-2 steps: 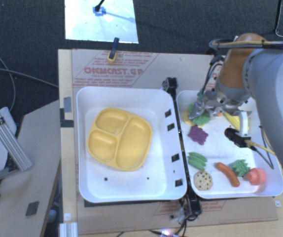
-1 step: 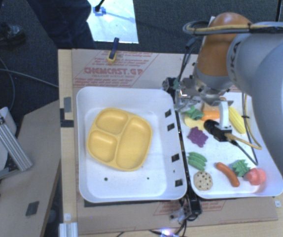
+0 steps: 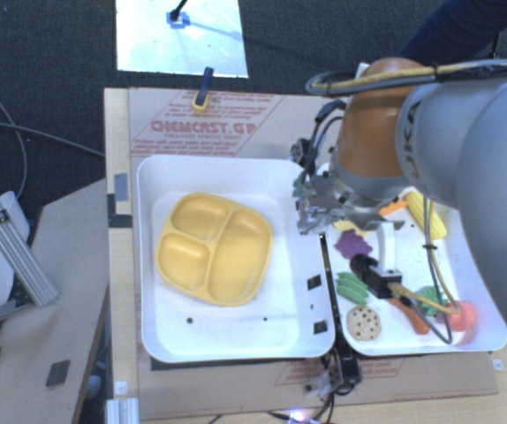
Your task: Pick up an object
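Gripper (image 3: 309, 212), grasp state indiscernible, above the bins' shared rim; yellow tray (image 3: 214, 247) at 9 o'clock, toys (image 3: 386, 299) crowded at 4 o'clock.

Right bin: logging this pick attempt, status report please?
Gripper low over right bin, near its left wall; grip unreadable. Toy food items, cookie included, lie loose in bin. Yellow tray sits in left bin.
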Controlling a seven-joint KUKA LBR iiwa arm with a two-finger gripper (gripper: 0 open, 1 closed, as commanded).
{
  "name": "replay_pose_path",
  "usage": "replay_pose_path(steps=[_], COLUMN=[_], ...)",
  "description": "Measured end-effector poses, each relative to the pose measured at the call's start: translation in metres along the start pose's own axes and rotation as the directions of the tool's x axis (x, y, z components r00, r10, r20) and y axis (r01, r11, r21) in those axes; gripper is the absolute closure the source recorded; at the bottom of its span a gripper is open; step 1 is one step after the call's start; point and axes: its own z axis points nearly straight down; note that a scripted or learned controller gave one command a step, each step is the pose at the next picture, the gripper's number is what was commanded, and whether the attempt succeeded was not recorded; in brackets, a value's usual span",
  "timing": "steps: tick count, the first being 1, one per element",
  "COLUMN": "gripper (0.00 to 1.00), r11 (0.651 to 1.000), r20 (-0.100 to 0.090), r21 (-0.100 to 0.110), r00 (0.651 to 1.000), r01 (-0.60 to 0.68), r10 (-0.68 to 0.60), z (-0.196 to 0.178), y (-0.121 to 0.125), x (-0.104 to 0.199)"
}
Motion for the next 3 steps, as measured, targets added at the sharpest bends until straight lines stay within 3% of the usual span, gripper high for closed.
replay_pose_path(steps=[1,2,3], gripper=[1.00,1.00,1.00], r11=[1.000,1.000,1.000], r20=[-0.001,0.003,0.002], r21=[0.005,-0.007,-0.016], r00=[1.000,1.000,1.000], r01=[0.001,-0.006,-0.011], r10=[-0.001,0.006,0.011], z=[0.016,0.114,0.007], y=[-0.077,-0.066,-0.025], x=[0.044,0.081,0.028])
